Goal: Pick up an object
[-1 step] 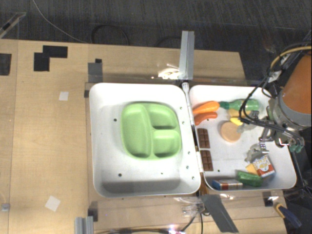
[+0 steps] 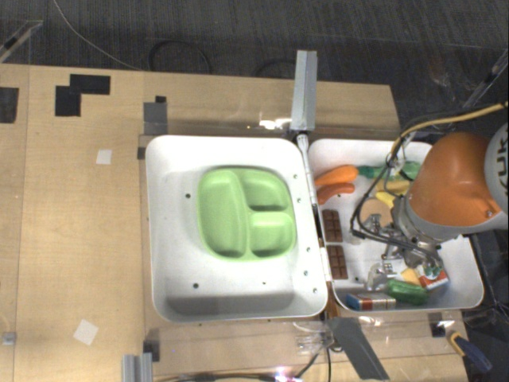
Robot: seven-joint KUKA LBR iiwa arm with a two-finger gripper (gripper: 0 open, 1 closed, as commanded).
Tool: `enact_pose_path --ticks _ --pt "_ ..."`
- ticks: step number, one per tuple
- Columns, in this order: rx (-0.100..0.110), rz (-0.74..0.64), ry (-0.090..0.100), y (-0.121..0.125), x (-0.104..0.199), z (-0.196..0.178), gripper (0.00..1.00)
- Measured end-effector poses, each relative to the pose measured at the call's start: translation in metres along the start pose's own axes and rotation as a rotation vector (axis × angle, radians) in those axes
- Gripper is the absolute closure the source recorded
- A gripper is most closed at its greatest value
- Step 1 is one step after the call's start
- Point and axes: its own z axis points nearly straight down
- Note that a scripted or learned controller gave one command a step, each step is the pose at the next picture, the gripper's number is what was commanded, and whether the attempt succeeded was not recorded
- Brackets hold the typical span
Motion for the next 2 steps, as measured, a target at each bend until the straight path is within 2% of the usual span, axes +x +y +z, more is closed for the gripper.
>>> enact_pose_path --ticks 1,2 --pt "0.003 -0.007 -0.014 0.001 -0.005 -0.014 1.0" --pt "0.005 0.01 -0.017 -0.046 -0.098 -0.1 1.0"
